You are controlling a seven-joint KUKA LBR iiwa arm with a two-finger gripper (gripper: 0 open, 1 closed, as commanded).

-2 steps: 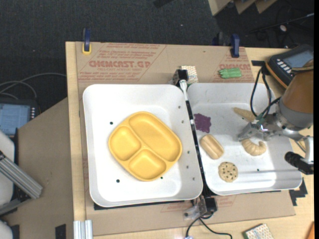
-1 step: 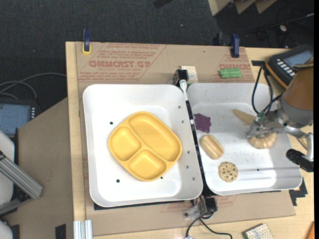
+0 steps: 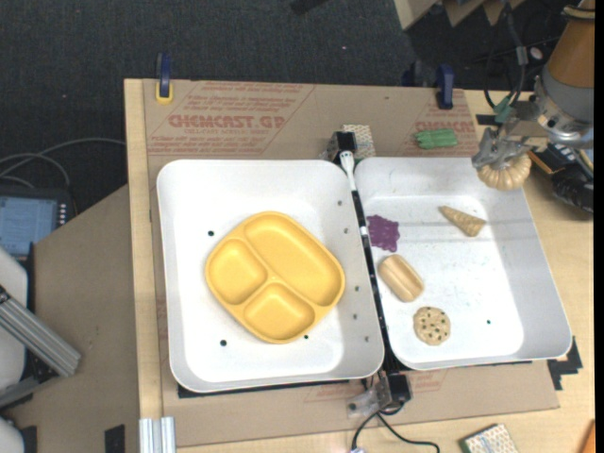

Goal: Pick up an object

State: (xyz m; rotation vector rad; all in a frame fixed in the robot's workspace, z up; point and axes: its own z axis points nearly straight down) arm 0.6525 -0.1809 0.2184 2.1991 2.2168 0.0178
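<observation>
Look to the upper right: your gripper (image 3: 501, 155) hangs over the far right corner of the right bin (image 3: 528, 343), and its fingers are closed on a tan, ridged, croissant-shaped pastry toy (image 3: 504, 173). The pastry sits just under the fingers, above the bin's rim, so you can see it pinched between them rather than lying on the white floor.

Below and to the left of it, inside that same bin, you have four more pieces lying apart from each other. A tan cone-shaped wedge (image 3: 462, 219) rests near the back, tilted with its tip toward the right. A purple lumpy item (image 3: 382, 231) lies close against the left wall. A tan bread roll (image 3: 400, 277) sits just in front of the purple one, angled. A round chocolate-chip cookie (image 3: 431, 326) lies nearest you at the front.

The left bin (image 3: 179, 281) carries a yellow divided plate (image 3: 274, 276) with three compartments, turned at a slant near the middle.

On the surface (image 3: 236, 121) behind the bins, a small green object (image 3: 436, 140) lies just left of the gripper, outside both bins. A blue clamp (image 3: 164, 75) grips the surface's far left edge.
</observation>
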